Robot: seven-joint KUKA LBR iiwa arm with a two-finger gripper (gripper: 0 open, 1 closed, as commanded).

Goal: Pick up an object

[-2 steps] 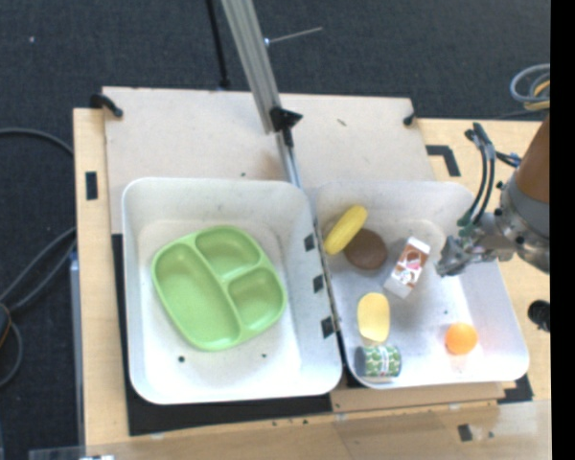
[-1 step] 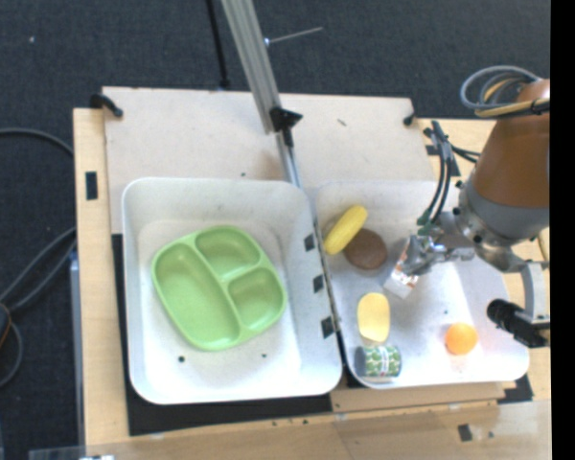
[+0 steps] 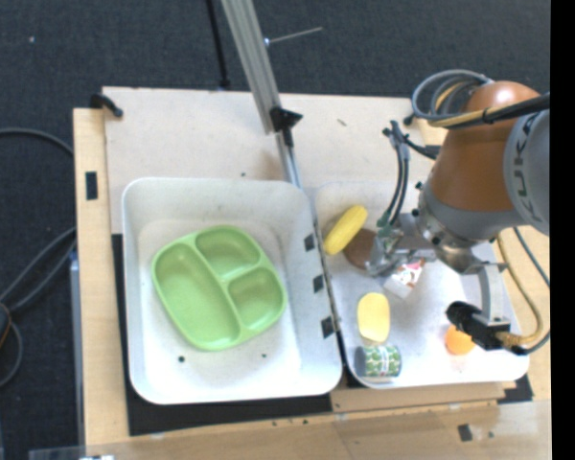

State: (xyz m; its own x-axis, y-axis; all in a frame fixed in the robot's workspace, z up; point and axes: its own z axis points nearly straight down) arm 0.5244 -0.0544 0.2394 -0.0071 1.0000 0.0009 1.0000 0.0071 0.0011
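Well, my gripper [image 3: 395, 257] hung low in the right shallow white bin [image 3: 431, 376], just over a small white-and-red item [image 3: 409, 275]. Open or shut, I couldn't tell. The item looked light, prob. slippery, so I judged a pinch across its narrow middle best.

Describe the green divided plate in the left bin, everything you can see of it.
The green divided plate is pale lime green and looks like smooth moulded plastic. It has a rounded outline and raised ridges that split it into three compartments: one large along its left side and two smaller on its right. It lies flat and right side up on the floor of the left bin, turned at a slant to the bin's walls and roughly central. Nothing lies in its compartments, and nothing but the bin floor touches it.
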